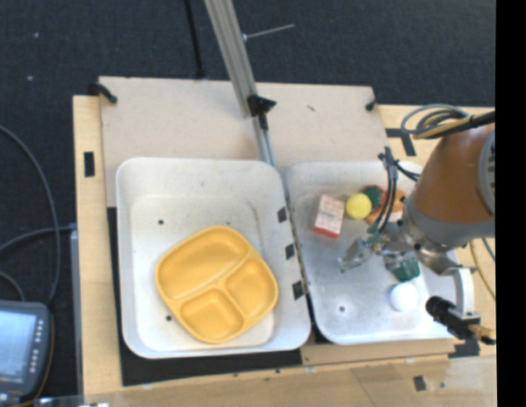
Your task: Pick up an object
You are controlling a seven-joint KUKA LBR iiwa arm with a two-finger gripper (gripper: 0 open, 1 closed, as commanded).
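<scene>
Plastic, board and metal on the tabletop

The two bins, left (pixel 136 227) and right (pixel 331 312), look like matt white plastic, faintly speckled. The yellow divided tray (pixel 216 284) is smooth plastic with a soft sheen. The tabletop (pixel 195 121) looks like pale, matt board, unpolished. The slanted rail (pixel 229 36) is ribbed bare metal. The small box (pixel 329 215) looks like printed cardboard. The yellow ball (pixel 359 206) and white ball (pixel 404 296) look smooth.
</scene>
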